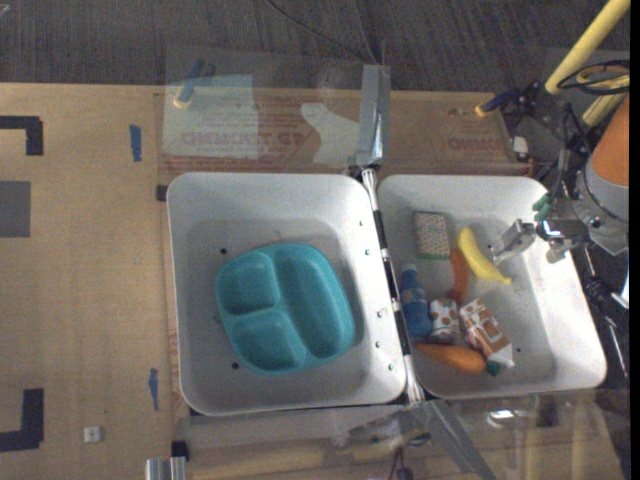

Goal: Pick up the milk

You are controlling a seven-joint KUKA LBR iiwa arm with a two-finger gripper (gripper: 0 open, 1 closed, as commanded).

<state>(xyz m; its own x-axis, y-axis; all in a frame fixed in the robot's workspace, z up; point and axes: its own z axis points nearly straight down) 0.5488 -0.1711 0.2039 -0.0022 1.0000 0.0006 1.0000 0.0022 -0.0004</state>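
Note:
The milk, a small white and orange carton [487, 330], lies tilted near the front of the right bin [560, 358]. A carrot [452, 356] touches its lower left side, and a small red-and-white carton [443, 318] lies just left of it. My gripper [533, 245] hangs over the bin's right half, behind and to the right of the milk and well apart from it. Its fingers are open with nothing between them. A yellow banana [483, 256] lies just left of the fingertips.
The right bin also holds a speckled green packet [432, 234], a second carrot [458, 273] and a blue bottle [412, 303] along the left wall. A teal divided plate [286, 308] sits in the left bin [190, 268]. Cables and clamps crowd the back right.

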